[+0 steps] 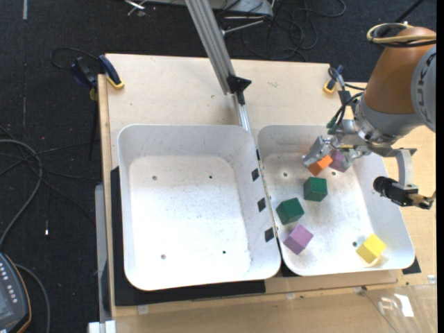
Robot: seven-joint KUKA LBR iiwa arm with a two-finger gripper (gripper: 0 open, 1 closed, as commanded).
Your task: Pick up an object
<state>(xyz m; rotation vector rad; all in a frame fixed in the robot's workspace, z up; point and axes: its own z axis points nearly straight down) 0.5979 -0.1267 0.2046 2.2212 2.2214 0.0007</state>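
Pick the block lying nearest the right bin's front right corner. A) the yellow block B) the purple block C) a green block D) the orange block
A: the yellow block sits by the front right corner of the right bin, while the purple block lies toward the front left.

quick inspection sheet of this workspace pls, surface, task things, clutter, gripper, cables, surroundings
surface: pale wooden bench bearing two shallow white bins, left bin and right bin.
job's things: all in the right bin: two dark green cubes, purple cube, yellow cube, small orange block and mauve block under the gripper.
clutter: blue-and-yellow clamps at the bench's far corners.
grippers: two-finger gripper low over the orange block; grasp cannot be told.
cables: black cables on the floor.
surroundings: slanted aluminium post; dark carpet.
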